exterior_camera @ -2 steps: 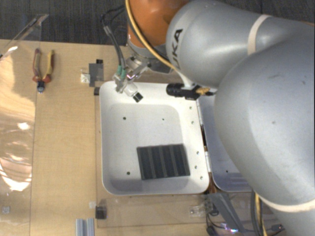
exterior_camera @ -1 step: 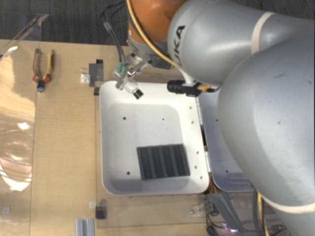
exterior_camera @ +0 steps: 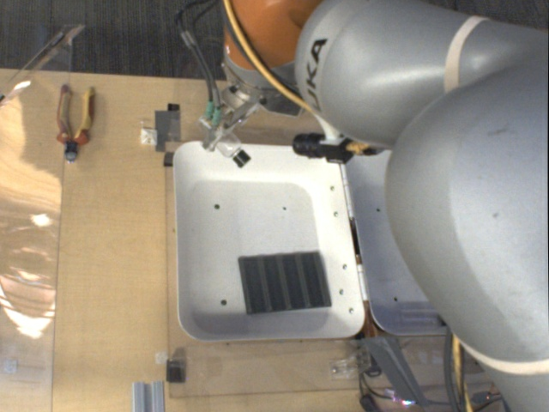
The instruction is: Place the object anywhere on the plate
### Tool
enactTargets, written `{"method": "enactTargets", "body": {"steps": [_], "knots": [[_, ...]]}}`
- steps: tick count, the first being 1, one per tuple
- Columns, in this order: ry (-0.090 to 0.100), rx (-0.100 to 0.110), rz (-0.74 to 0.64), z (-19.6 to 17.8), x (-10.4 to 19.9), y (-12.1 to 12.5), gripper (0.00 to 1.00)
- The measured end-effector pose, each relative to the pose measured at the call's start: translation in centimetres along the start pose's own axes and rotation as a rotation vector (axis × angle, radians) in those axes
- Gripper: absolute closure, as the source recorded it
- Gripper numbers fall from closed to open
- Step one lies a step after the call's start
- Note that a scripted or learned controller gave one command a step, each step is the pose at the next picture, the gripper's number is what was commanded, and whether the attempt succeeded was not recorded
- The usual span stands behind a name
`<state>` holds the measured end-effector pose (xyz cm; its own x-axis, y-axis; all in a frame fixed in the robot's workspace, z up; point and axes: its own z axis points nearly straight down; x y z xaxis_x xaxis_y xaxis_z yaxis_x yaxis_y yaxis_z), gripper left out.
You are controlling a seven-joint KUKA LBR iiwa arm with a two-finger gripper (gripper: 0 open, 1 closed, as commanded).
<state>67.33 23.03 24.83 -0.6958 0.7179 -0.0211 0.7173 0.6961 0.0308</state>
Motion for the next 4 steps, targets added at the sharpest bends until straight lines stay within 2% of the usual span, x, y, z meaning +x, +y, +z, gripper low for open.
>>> {"method": "enactTargets", "body": {"steps": [1, 2, 3, 4], "knots": [[0.017, 0.026, 0.187, 15.0, 1.1, -3.1, 1.0], [0.022, 0.017, -0.412, 14.4, 0.2, -1.0, 1.0], [0.016, 0.02, -0.994, 15.4, 4.4, -5.6, 1.0], [0.028, 0.001, -1.433, 5.3, 4.7, -4.0, 1.0]]}}
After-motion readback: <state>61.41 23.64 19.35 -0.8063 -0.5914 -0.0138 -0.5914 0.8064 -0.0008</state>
